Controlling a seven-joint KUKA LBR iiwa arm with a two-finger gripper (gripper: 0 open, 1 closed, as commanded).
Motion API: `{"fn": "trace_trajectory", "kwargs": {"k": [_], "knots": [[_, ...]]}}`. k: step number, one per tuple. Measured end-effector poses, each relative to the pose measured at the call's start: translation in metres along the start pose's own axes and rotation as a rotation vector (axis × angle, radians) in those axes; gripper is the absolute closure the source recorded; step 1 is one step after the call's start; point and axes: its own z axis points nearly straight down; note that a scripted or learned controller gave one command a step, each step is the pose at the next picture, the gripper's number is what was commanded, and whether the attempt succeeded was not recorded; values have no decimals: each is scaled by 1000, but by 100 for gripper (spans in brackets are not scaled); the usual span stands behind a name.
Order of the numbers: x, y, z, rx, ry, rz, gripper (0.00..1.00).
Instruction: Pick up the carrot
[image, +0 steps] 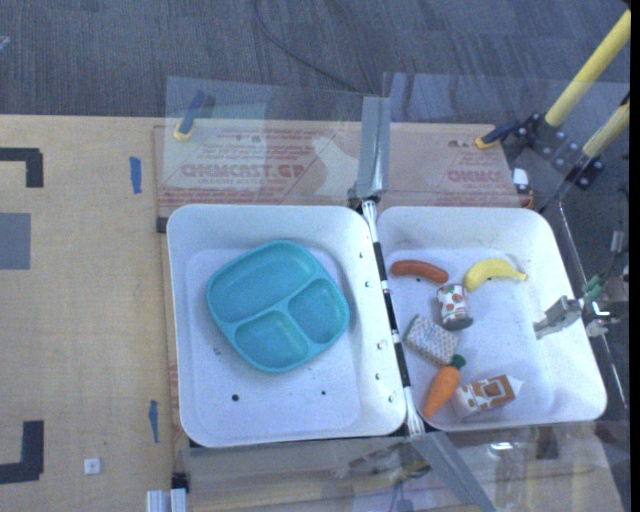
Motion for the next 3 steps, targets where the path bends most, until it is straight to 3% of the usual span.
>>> {"fn": "trace_trajectory", "kwargs": {"k": [1,2,3], "knots": [[41,5,104,0,1,-339,0],[106,20,38,-5,-3,-120,0],[125,1,115,-11,-2,-99,0]]}}
